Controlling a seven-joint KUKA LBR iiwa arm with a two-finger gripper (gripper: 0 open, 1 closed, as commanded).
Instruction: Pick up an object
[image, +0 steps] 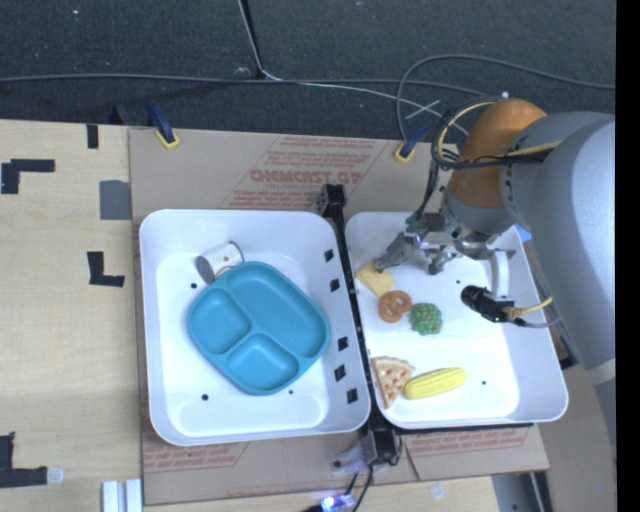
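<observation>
Overhead, your gripper (420, 250) hangs with its fingers spread wide and holding nothing above the far end of the right bin (500, 395), where a yellow cheese wedge (373, 280) lies just beside its left fingertip, with a pretzel (394, 306) and a broccoli floret (427, 318) a little nearer the camera and a pizza slice (391, 378) and a corn cob (433, 382) at the bin's near end. Left of that bin, you see a blue divided plate (258, 326) and a small tipped cup (219, 262) in the left bin (165, 300). Your arm's grey bulk (575, 240) covers the right bin's far right corner.
</observation>
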